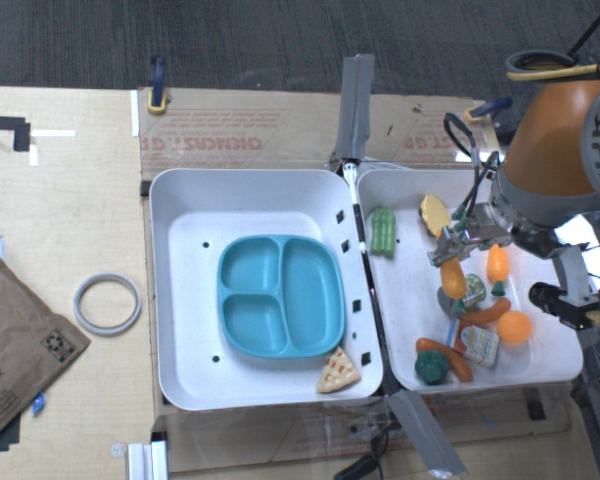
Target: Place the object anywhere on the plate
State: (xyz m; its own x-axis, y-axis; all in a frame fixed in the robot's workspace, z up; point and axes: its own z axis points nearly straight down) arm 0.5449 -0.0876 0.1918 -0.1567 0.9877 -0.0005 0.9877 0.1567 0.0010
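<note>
Evidently the task has barely begun: no object has been carried over, and the blue divided plate (280, 296) in the left bin (170, 268) holds nothing in any of its three compartments. A toy pizza slice (338, 372) lies in that bin just beside the plate's lower right corner, off the plate itself.

The candidate objects are all in the right bin (400, 183): a green corn-like piece (382, 231) near the divider, a pale yellow wedge (434, 213), an orange piece (453, 280), a small carrot (496, 266), an orange ball (514, 327), red sausage shapes (485, 314), a small printed packet (480, 346) and a dark green broccoli-like piece (432, 367).

The gripper (458, 243) is low over the right bin, directly above the orange piece and just below the yellow wedge. Whether it is parted or closed cannot be told at this angle, and nothing is plainly seen held.

Judgement: selection and grasp are in hand; lift, transfer across the divider and release onto the plate all remain.

A tape ring (107, 302) sits on the desk (60, 218), left of the bins.
</note>
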